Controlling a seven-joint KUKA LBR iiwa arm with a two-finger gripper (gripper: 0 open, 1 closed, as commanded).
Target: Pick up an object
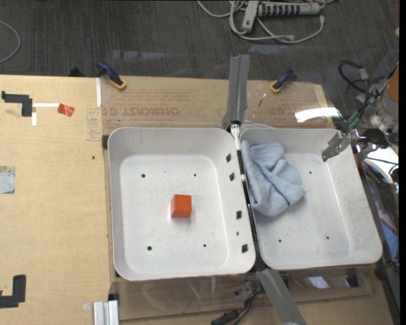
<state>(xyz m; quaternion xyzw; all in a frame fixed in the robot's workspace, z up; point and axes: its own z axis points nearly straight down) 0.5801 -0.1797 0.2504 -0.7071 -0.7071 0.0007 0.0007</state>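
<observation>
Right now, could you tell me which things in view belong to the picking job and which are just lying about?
Job:
orange block in the left bin
blue-grey towel in the right bin
gripper

Lying about:
clamps
cables

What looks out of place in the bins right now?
Little stands out. The light blue cloth lies crumpled against the left wall of the right bin, bunched rather than flat. The orange block sits squarely in the left bin. No spill or damage is visible.

Orange cube in left bin; crumpled pale-blue cloth in right bin
</observation>
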